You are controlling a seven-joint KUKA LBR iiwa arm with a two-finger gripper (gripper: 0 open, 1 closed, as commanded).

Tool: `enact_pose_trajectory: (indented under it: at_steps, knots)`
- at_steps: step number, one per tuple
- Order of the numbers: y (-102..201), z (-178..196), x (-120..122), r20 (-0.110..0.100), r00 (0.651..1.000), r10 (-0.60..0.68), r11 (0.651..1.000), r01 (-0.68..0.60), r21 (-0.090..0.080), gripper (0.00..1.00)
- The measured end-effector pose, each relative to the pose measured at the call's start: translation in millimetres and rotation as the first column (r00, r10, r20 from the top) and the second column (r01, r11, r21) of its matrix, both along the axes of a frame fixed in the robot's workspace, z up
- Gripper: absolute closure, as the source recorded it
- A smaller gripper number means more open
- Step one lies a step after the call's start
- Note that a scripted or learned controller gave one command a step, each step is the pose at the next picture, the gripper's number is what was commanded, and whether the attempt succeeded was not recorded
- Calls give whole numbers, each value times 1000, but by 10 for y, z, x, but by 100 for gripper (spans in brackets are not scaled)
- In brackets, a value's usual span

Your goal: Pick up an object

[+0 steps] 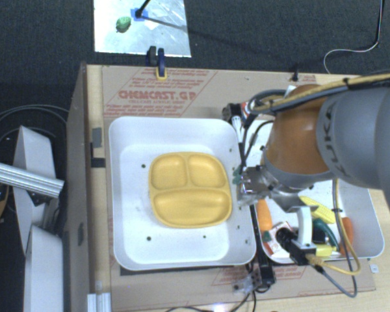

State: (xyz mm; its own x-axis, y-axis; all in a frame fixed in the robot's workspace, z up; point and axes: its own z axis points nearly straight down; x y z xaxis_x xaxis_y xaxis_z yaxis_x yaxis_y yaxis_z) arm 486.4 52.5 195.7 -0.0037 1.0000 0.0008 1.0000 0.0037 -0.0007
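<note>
Two shallow white bins sit side by side on the counter [156,86], which is covered with brown printed cardboard.

The left bin [133,174] holds one thing: a yellow divided plate [185,190] with three compartments, two small ones on its far side and one long one on its near side. The plate lies flat near the middle of the bin floor, a little toward the right wall.

The right bin [370,229] is largely covered by the arm [325,132], whose grey body and orange band reach in from the right. Along the bin's near left part lies a loose cluster of small things: one orange carrot-shaped piece [264,214] just beside the wall between the bins, one yellow piece [318,212], one green piece [325,229] near it, and a thin orange stick [346,233] further right. They lie too close together, and partly under cables, to count more surely.

The end effector [247,182] hangs over the wall between the two bins, just right of the plate and just far of the carrot-shaped piece. Whether it is wide or narrow I cannot tell; its tips are hidden under the wrist.

Beyond the counter, on dark carpet, lies one shiny sheet [143,18] with a small green ball [123,24] on it.
</note>
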Motion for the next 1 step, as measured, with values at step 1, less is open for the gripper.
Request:
enact_pose_trajectory:
  at_steps: [1]
  knots:
    - [-522,423,10,4,1000,-3,1000,3,-1,100]
